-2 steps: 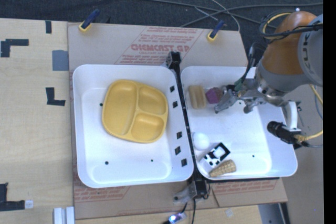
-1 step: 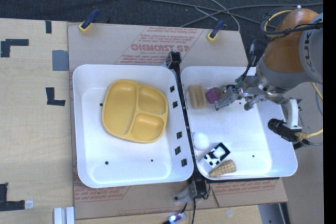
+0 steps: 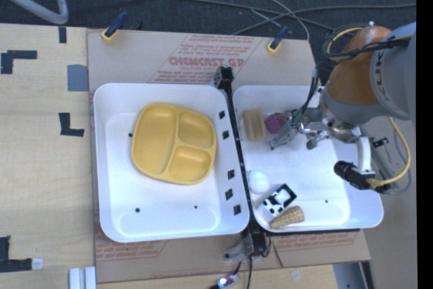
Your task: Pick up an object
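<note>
White bins on a cardboard-topped bench; my gripper (image 3: 284, 137) hovers beside a purple ball (image 3: 275, 122), grip state unclear. I'd centre before closing.

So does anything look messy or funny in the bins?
Nothing looks broken or spilled. The yellow plate sits a bit crooked in the left bin, and the little cone lies on its side in the right bin.

Small purple object (image 3: 275, 122), right bin (image 3: 338, 210), far-left part, beside tan block (image 3: 253, 124)
</note>
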